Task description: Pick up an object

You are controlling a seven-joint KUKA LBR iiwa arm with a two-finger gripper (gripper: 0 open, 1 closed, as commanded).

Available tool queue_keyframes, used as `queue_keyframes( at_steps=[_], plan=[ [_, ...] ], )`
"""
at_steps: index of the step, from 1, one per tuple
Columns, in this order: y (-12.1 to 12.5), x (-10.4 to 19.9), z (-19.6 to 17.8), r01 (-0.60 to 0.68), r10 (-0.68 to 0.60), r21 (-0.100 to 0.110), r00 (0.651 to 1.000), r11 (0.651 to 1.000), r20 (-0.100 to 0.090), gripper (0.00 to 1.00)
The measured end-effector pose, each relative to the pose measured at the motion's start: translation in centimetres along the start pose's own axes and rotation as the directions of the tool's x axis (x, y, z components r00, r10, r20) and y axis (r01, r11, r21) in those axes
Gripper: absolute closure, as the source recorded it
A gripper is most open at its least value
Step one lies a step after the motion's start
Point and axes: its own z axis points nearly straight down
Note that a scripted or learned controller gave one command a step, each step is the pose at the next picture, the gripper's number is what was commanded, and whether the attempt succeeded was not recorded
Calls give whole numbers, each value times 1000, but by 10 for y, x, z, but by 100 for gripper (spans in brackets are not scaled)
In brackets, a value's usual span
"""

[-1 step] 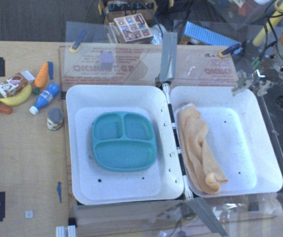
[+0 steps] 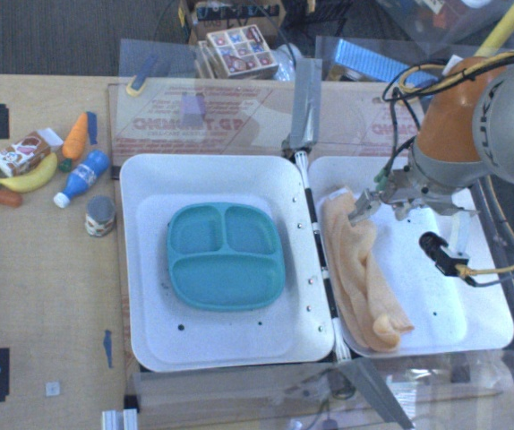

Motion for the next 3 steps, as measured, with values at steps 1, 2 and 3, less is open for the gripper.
queue_keyframes(
  at_steps=[1,2,3],
  plan=[
    [-103,-50,25,77,-77,-10,997,997,5,0],
    [-47,3,24,117,-117,-16,993,993,4,0],
    [52,-2,25,35,-35,-9,999,999,4,0]
  ],
)
